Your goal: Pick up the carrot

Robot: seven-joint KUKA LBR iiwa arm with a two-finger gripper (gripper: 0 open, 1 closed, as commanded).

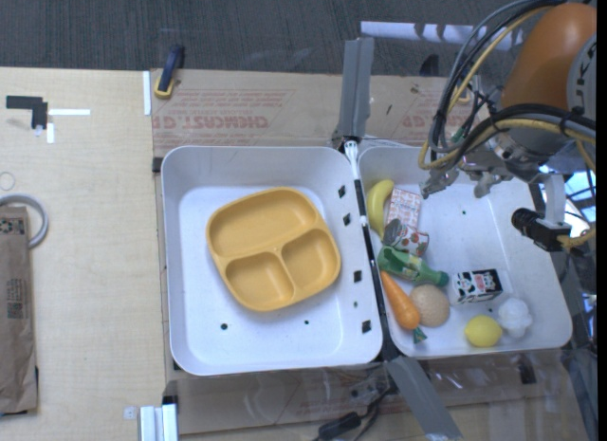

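The orange carrot (401,303) with a green stub lies in the right bin (531,268) along its left wall, slanting toward the front. A beige round potato-like item (430,305) touches its right side, and a green vegetable (410,265) lies just behind it. My gripper (462,181) hangs over the back of the right bin, well behind the carrot and to its right, with nothing seen in it. Cables and the wrist hide part of it.
The right bin also holds a yellow banana (379,202), a snack packet (404,221), a small milk carton (477,284), a lemon (483,332) and a white garlic bulb (514,315). A yellow divided plate (273,248) lies in the left bin (190,268).
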